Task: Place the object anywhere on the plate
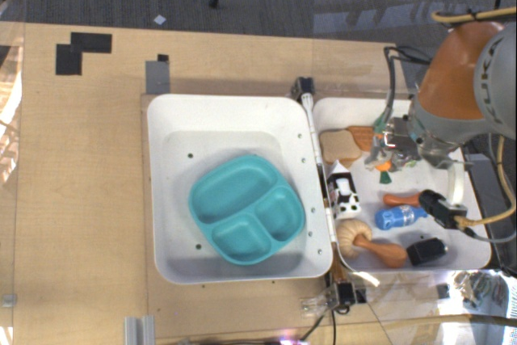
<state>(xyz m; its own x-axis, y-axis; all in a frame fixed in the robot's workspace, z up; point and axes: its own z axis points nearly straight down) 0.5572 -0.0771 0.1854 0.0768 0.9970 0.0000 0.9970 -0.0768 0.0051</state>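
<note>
Wooden bench with two white bins: the gripper, fingers' state not discernible, hovers over the right bin among toys, while the teal divided plate lies well to its left in the left bin.

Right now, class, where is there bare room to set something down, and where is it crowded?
Bare: the teal plate's three compartments, and the left bin's white floor around it. Crowded: the right bin, with a blue bottle, toy cow and the gripper.
</note>
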